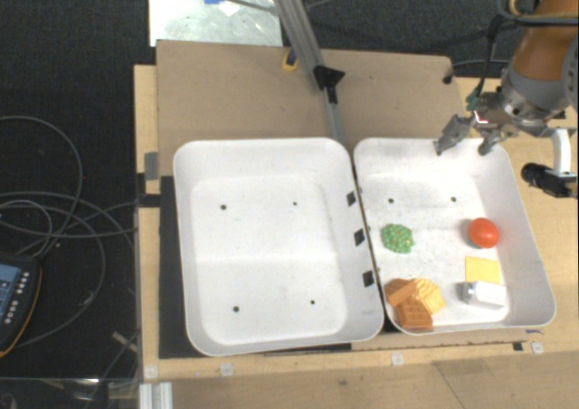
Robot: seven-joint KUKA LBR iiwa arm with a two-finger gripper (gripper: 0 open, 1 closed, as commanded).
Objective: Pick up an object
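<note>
Now arm (543, 54) hovers over right bin's (434, 172) far edge, gripper (465, 137) spread, nothing between fingers. Likely step: approach; best to descend straight over one isolated item, fingers straddling it. Left bin (262, 244) bare. Right bin holds waffle (414, 300) at near-left corner, yellow block (482, 269), tomato (484, 233), green clump (397, 237), small white piece (481, 294).
</note>
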